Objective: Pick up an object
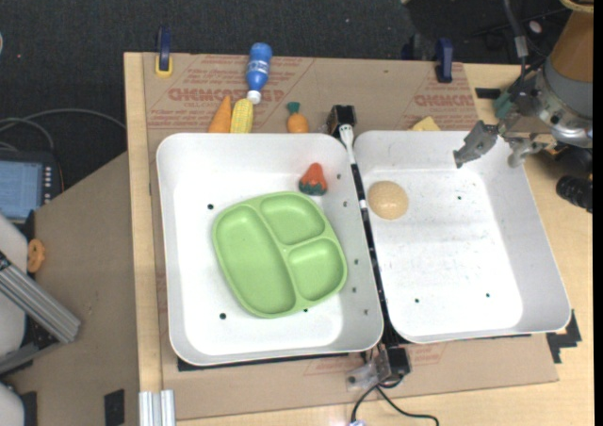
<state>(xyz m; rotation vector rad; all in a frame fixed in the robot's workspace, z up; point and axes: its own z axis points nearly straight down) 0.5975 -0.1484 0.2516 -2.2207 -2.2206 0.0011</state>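
- The fingers are hanging spread apart with nothing between them, over the far right corner of the right bin.
- The cardboard sheet under both bins is showing red printing, reversed from this angle; it is possibly reading "CHEMCAST", but the letters are too faint to be sure.
- A tan round object, bun-like, is lying in the right bin, left of the fingers and a little nearer the camera, close to that bin's left wall.
- The right bin's floor is lying open from below the fingers to its near rim.
- In the left bin, well left of the fingers, a green divided plate is sitting flat, and a small red and green toy is resting just beyond the plate's far edge.
- Outside the bins, far left of the fingers on the cardboard, a toy bottle with a blue cap, a corn cob, a small carrot and an orange piece are lying along the left bin's far rim.
- A black clip is sitting at the far end of the seam between the bins.
- Blue clamps are holding the cardboard's far edge to the table.
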